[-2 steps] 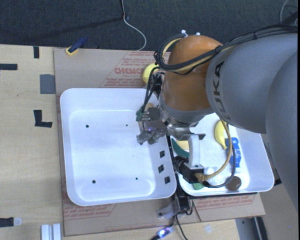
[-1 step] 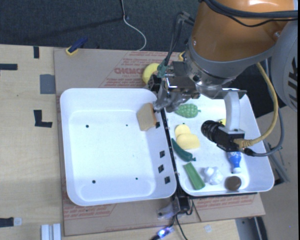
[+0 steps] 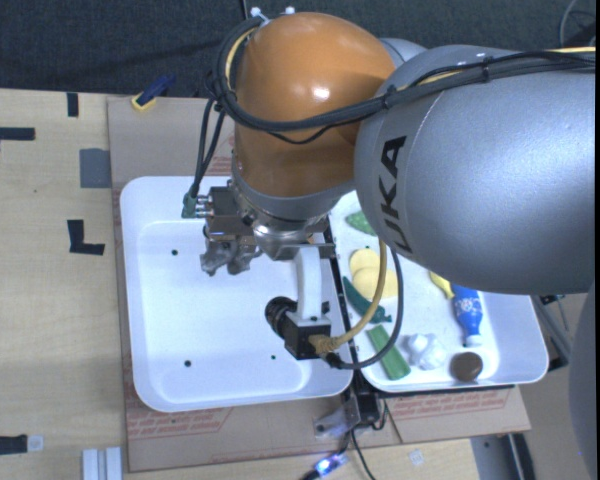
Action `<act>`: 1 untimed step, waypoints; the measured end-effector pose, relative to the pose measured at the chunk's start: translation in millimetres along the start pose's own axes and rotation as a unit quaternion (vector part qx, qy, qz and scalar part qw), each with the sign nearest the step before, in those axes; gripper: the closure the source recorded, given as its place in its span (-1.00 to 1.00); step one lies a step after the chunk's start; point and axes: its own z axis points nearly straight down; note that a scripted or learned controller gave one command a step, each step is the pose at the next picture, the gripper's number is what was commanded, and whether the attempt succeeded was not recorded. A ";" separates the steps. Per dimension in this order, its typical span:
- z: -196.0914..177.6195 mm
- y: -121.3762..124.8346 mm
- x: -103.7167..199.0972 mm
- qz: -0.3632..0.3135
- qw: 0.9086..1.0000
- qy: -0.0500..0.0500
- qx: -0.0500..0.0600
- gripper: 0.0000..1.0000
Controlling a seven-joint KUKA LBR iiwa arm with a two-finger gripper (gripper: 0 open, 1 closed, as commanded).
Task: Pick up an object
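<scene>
On bench [image 3: 40, 298] far left: bare wood with black tape marks [image 3: 80, 238], nothing else. Next, cardboard sheet [image 3: 160, 138] under both bins. Left bin [image 3: 180, 313]: white, floor bare where visible. Claw [image 3: 227, 256] hangs over the left bin's back half, near its middle, pointing down. Can't tell if it is wide or narrow, too small and partly shadowed; nothing seen held in it. Arm [image 3: 480, 168] comes in from the right; its orange band [image 3: 310, 78] sits above the wrist and the grey body covers much of the right bin. Right bin [image 3: 500, 376]: all objects lie here, apart from the claw. Yellow round thing [image 3: 365, 264] near the left wall, green strip [image 3: 388, 353] in front of it, white crumpled piece [image 3: 420, 349] just beside the strip, blue bottle [image 3: 467, 313] further right, brown disc [image 3: 467, 367] in front of the bottle.
</scene>
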 end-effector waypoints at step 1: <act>103.9 14.1 12.7 0.004 1.000 -0.002 0.001 1.00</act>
